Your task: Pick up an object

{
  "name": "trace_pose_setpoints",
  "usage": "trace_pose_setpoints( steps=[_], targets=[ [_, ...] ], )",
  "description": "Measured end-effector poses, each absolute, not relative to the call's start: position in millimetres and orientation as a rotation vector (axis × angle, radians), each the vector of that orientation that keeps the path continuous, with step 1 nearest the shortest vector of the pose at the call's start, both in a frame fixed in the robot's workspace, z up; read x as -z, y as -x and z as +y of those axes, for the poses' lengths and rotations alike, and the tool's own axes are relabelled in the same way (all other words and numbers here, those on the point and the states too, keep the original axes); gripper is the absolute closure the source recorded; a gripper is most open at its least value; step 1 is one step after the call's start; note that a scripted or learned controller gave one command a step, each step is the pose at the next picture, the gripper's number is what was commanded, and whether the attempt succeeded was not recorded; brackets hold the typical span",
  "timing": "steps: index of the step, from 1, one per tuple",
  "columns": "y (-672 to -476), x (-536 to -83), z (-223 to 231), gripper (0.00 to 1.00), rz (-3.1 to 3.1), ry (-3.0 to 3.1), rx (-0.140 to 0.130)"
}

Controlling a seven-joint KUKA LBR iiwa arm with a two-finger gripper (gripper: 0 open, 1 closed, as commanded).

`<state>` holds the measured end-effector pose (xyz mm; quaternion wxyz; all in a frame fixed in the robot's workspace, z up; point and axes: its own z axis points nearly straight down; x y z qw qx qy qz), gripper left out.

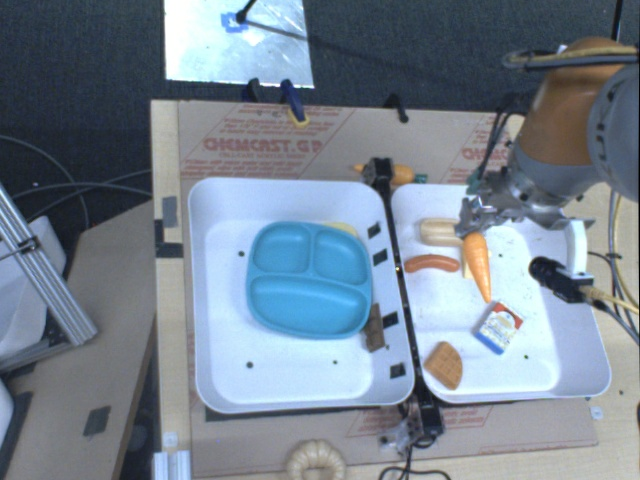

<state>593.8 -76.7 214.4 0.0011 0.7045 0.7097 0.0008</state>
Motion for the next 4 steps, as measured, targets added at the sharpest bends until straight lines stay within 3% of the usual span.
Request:
trace_pose_setpoints(
  steps=[2,3,4],
  targets=[
    [-587.6,-234.4,-79.8,1.00,2.226,-2.215,-0.004],
    [-598.2,-217.7,-81.6,1.00,2.226,-2.214,-0.001],
    [-588.3,-233.6,-75.6,1.00,2.227,-2.214,-0.002]
  ],
)
